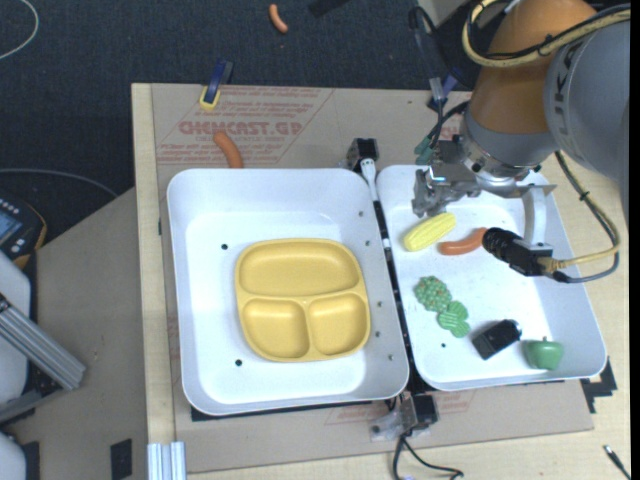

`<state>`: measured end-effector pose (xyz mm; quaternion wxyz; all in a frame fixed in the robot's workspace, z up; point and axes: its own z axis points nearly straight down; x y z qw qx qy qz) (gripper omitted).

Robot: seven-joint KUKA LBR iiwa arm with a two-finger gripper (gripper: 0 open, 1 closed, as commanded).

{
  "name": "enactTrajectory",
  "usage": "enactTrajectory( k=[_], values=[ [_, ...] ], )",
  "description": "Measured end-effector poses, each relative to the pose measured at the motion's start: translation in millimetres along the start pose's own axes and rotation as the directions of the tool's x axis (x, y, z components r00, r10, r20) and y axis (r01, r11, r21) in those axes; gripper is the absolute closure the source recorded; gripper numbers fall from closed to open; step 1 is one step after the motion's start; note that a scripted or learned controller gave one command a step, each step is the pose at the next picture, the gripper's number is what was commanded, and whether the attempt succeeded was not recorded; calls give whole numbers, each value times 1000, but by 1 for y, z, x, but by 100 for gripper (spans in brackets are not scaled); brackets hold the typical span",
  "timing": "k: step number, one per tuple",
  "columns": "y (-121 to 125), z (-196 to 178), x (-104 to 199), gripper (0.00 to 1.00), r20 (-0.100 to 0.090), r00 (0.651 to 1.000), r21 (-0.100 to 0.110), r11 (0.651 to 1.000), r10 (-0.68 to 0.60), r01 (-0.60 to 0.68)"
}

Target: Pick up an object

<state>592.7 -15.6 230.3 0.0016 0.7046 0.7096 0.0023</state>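
In the right bin (pixel 575 298) lie a yellow corn cob (pixel 429 232), an orange sausage (pixel 462 244), a green bumpy bunch (pixel 441 302), a small black block (pixel 496 338) and a green round fruit (pixel 543 352). My gripper (pixel 436 196) hangs over the bin's far left part, just above and behind the corn cob. Nothing shows as held in it.
The left bin (pixel 195 268) holds a yellow divided plate (pixel 300 298). On the cardboard behind the bins lie an orange sausage (pixel 229 149) and a blue and yellow clip (pixel 213 86). A black clamp (pixel 362 152) sits at the bins' far junction.
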Motion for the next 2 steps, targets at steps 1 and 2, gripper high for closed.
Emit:
enactTrajectory(
  k=[1, 2],
  values=[
    [25, -6, 49, 100, 0, 1000, 1, 1000, 1, -1],
    [24, -3, 70, 100, 1, 1000, 4, 1000, 4, -4]
  ],
)
